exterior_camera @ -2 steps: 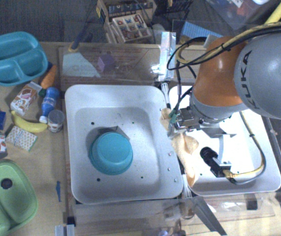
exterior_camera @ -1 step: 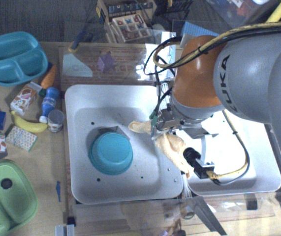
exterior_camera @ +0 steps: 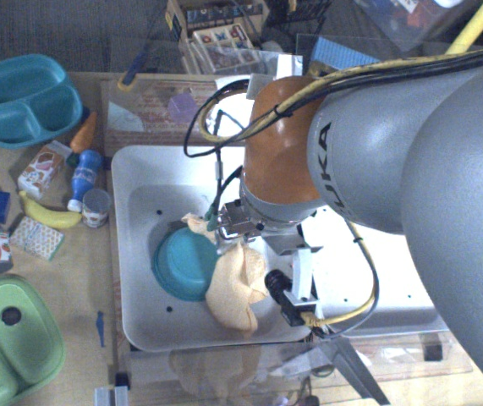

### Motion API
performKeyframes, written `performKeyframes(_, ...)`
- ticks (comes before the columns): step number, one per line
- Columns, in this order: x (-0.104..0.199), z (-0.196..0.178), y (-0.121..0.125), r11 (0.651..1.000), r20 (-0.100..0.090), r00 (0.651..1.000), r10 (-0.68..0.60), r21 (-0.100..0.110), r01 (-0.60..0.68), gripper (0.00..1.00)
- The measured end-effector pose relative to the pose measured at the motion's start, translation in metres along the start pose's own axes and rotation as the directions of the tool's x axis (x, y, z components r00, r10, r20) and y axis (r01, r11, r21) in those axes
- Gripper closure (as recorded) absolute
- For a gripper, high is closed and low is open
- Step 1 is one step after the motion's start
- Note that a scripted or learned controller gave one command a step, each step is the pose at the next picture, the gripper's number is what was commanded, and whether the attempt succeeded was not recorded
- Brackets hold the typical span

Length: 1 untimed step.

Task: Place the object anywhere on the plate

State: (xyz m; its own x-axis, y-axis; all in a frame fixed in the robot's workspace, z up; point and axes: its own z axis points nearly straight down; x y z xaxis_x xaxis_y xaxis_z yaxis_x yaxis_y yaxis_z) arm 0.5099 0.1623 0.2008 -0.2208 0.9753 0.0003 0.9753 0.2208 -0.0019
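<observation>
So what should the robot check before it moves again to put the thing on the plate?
1. Is the plate in reach? The blue plate lies in the white bin, close under the arm: ok.
2. Is the object near the plate? The cream cloth hangs by the plate's right edge, overlapping it: ok.
3. Is the cloth really held? The wrist hides the grip: cannot tell.
4. Is the cloth lying flat on the plate? Most of it is off the rim: not ok.
5. Is the plate's bare part free? Nothing else sits on it: ok.
</observation>
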Motion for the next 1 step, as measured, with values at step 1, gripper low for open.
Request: performKeyframes(1, -0.0016, -0.0223, -0.0111, 1.0, 0.0, 1.0, -0.024, -0.002, 0.024, 1.0)
